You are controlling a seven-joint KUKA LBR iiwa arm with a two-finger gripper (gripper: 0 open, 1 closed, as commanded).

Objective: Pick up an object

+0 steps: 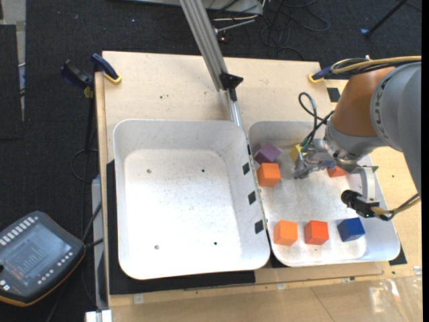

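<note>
Blocks sit in the right bin [382,250], and you can count several small cubes there: a purple block [268,153] at the far left of that bin with an orange block [269,174] touching its near side, then a near row of another orange cube [285,233], a red-orange cube [316,233] and a blue cube [350,229], each a little apart from the next. A yellow piece [296,151] and a red piece [336,172] show beside the wrist, both partly covered by the arm, so you cannot judge their full shape. The gripper [303,170] hangs low over the middle of the right bin, right of the orange block. You cannot tell how its jaws stand; cables and the wrist blur them. The left bin [127,180] lies alongside on the bench [167,86].
</note>
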